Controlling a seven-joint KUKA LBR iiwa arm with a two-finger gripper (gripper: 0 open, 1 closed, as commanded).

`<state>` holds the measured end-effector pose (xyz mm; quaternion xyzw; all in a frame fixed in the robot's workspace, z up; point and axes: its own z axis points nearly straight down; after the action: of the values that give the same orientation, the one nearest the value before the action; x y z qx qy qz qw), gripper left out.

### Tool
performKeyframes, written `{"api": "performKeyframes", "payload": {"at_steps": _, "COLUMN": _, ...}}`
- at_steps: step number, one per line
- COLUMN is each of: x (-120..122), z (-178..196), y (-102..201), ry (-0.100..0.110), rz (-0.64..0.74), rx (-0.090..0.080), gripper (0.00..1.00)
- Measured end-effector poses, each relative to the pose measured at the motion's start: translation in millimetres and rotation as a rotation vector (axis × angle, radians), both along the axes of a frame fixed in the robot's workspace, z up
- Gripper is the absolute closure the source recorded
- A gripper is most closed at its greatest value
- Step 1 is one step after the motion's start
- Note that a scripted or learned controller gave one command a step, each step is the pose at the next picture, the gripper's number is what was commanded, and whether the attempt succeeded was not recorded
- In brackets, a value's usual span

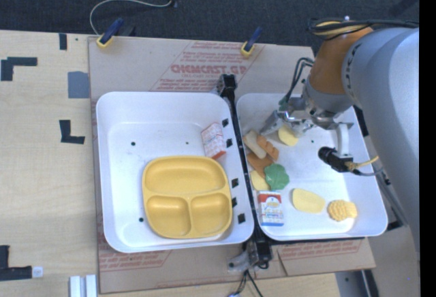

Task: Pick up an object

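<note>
My gripper (291, 121) hangs low over the far part of the right bin (361, 221), on the grey arm with its orange band (334, 60). A small pale yellow piece (289, 137) lies right under it, partly covered by it. Whether they touch is unclear. Other toy foods lie nearby: a tan bread stick (257, 144), an orange-brown piece (264, 157), a green piece (276, 176), a yellow wedge (259, 182), a red-and-white carton (271, 209), a yellow lemon-like piece (308, 201) and a corn cob (342, 210).
The left bin (116, 125) holds a yellow divided plate (187, 195) and a small red-and-white carton (214, 139) by its right wall. A black cable plug (335, 157) hangs off the wrist over the right bin. The bins' shared wall (238, 152) runs just left of the foods.
</note>
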<state>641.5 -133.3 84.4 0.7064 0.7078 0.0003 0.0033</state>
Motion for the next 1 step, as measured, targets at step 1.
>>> {"api": "performKeyframes", "payload": {"at_steps": 1, "x": -15.7, "z": 4.1, "y": 20.4, "ry": -0.004, "rz": 0.001, "rx": -0.001, "gripper": 0.0}}
